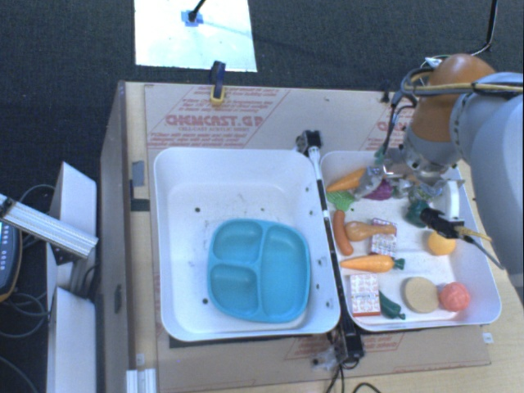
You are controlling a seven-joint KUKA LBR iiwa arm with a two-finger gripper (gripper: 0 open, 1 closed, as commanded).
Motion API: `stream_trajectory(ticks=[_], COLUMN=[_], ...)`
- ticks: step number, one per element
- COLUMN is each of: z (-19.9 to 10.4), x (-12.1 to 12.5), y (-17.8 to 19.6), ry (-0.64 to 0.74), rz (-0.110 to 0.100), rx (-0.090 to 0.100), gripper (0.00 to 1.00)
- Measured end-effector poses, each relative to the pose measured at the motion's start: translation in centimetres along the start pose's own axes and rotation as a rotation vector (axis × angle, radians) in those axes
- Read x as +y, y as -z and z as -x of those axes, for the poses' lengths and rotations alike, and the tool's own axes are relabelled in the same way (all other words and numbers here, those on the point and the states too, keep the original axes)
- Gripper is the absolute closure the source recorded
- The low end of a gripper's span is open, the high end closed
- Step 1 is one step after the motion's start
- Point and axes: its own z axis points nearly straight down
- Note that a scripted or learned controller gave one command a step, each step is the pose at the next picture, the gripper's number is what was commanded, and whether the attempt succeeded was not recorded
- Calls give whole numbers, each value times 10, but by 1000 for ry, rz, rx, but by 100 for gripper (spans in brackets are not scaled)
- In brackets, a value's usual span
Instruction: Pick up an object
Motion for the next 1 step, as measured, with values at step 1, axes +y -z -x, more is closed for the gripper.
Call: stream_trajectory(ticks=[1], z=[0], x=[0], y=[10], ry=[1], rz=[1], rx=[-1], gripper=[100])
